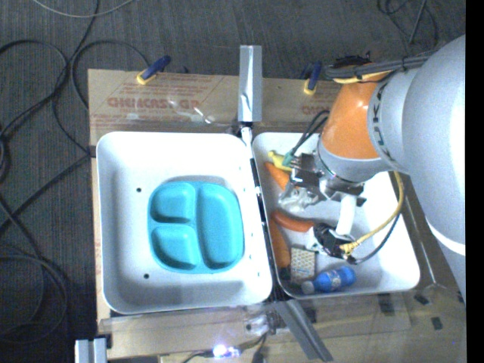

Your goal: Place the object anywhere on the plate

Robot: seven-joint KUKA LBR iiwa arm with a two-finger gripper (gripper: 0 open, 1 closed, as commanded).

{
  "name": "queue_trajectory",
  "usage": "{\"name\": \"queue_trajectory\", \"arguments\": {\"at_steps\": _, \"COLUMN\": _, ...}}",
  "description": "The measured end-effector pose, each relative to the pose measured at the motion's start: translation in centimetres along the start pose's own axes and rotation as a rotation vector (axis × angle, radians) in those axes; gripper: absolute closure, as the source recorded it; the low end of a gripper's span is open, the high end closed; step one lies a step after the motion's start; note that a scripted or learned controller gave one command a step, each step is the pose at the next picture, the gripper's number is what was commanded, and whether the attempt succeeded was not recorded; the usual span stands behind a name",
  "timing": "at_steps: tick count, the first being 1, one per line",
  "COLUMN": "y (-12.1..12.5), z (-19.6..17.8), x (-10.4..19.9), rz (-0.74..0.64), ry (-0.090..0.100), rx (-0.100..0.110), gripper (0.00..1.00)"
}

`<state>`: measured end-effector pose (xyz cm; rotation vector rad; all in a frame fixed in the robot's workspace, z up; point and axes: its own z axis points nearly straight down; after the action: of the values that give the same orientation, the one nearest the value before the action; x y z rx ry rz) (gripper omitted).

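A light blue plate (198, 224) with three compartments lies in the middle of the left white bin (121, 165). My gripper (300, 193) is down in the left part of the right bin (404, 267), under the orange wrist band. It hangs just above a pile of orange objects (292, 221). My own hardware hides what is directly under it. An orange carrot-like piece (275, 177) lies just left of the gripper against the bin wall.
In the right bin's front part lie a beige meshed block (302, 260), a blue bottle-like object (333, 280) and a long orange strip (280, 248). A yellow-green item (277, 157) sits at the back left. A yellow cable (382, 224) loops off the wrist.
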<state>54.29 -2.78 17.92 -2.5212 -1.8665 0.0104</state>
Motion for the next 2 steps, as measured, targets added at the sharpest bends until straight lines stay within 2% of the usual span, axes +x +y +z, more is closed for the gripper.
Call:
{"name": "queue_trajectory", "arguments": {"at_steps": 1, "y": -3.5, "z": 0.0, "x": 6.8, "rz": -0.170, "ry": -0.001, "rx": -0.001, "gripper": 1.00}}
{"name": "queue_trajectory", "arguments": {"at_steps": 2, "y": -7.0, "z": -3.7, "x": 8.3, "rz": -0.256, "ry": -0.001, "rx": -0.001, "gripper": 1.00}}
